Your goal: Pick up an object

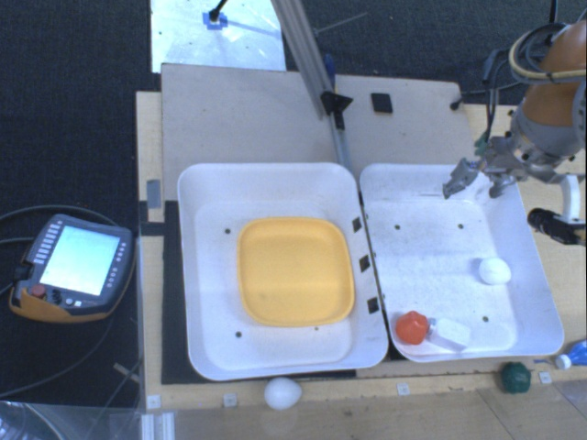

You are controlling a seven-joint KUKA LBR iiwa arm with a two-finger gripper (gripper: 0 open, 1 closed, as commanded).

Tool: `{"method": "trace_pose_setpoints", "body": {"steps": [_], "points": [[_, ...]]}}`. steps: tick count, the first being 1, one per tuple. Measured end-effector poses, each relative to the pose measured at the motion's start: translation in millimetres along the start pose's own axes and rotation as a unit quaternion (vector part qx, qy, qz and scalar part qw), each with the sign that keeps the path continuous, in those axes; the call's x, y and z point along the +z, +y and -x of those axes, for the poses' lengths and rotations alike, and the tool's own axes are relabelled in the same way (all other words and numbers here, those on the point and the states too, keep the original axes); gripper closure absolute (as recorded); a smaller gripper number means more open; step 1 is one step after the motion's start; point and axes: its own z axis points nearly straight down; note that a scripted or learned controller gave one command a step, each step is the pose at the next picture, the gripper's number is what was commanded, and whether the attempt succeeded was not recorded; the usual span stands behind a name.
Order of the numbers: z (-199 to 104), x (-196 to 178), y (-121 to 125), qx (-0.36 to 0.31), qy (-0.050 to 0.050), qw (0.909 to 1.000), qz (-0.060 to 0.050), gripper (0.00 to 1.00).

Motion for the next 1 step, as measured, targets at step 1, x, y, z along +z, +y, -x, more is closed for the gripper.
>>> {"method": "trace_pose_setpoints", "body": {"steps": [1], "points": [[-9.3, 47.9, 2.4, 0.0, 0.0, 1.0, 0.0, 0.0]]}}
